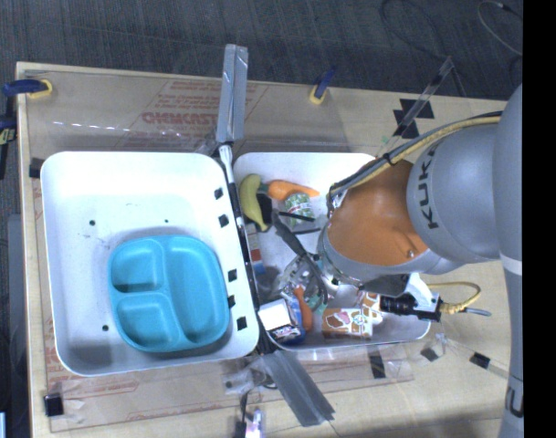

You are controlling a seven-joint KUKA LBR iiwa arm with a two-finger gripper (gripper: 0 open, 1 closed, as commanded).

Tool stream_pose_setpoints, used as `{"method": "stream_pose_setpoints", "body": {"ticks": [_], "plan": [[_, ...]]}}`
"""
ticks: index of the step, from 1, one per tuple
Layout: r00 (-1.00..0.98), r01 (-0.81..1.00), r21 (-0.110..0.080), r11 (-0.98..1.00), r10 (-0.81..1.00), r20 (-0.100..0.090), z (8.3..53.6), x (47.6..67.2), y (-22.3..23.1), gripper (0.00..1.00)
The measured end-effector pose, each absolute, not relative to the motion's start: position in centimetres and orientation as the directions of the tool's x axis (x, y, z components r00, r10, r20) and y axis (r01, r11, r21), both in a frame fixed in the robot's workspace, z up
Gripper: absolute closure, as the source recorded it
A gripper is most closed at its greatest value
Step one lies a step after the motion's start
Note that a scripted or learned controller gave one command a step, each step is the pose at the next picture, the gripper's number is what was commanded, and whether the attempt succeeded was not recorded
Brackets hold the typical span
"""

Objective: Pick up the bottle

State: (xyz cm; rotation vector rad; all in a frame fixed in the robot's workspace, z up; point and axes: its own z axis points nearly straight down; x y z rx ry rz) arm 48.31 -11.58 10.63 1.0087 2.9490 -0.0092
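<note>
Overhead slanted view of a tabletop (122, 99) carrying two shallow white bins side by side. The left bin (86, 208) holds a blue compartment tray (168, 292), lying flat in its lower half. The right bin (296, 164) holds a clutter of small items: a yellow banana (251, 201) against the dividing wall, an orange carrot-shaped item (291, 191) just beside it, a small white-and-dark box (279, 321) near the lower left corner, and a printed carton (351, 319) along the lower wall.

The grey arm (465, 190) reaches in from the right and bends down over the right bin, its orange band (373, 222) covering much of the bin's middle. The end effector (307, 276) points down and to the left into the clutter, low among the items; whether it is wide, narrow or closed on something cannot be told, since wrist and clutter hide it.

A small orange-and-white object (300, 307) lies just below the end effector and may be the bottle, though it is too small and too crowded to identify with certainty. A yellow cable (456, 292) loops beside the bin's right wall.
</note>
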Motion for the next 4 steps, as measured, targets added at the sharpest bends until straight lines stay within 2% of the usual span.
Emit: {"method": "stream_pose_setpoints", "body": {"ticks": [1,2,3,4], "plan": [[-0.558,0.83,-0.002,0.558,0.83,-0.007,9.3,49.8,-10.3,1.0],[-0.244,0.97,-0.004,0.244,0.97,0.003,9.1,47.6,-10.1,1.0],[0.338,0.941,-0.002,-0.338,0.941,0.001,9.1,47.6,-11.2,1.0],[0.014,1.0,-0.002,-0.014,1.0,0.002,9.1,47.6,-15.6,1.0]]}}
